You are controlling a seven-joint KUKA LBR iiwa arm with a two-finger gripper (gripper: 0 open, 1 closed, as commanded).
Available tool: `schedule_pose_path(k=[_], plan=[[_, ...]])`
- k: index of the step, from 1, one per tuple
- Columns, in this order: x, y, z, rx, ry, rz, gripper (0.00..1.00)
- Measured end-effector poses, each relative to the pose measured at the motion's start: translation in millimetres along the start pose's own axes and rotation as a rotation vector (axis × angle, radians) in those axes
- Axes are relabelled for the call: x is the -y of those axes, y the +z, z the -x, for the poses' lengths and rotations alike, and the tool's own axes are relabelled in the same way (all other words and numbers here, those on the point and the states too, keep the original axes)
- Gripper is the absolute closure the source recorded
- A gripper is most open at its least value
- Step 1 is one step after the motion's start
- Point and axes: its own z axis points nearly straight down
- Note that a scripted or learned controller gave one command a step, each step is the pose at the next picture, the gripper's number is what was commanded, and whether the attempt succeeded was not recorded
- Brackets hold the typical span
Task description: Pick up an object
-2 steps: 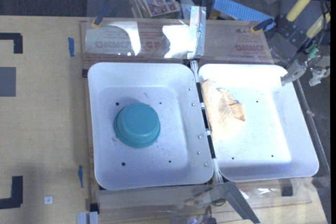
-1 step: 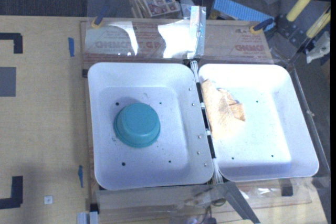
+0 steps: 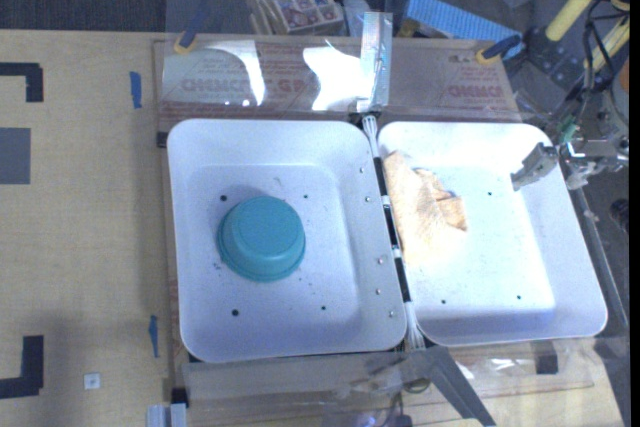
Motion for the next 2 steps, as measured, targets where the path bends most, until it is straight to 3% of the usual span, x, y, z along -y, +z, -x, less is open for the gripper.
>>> schedule_pose_path(k=[1, 2], plan=[[-47, -63, 42, 0.002, -0.004, 0.002, 0.0], [-56, -78, 44, 0.003, 0.208, 0.004, 0.0]])
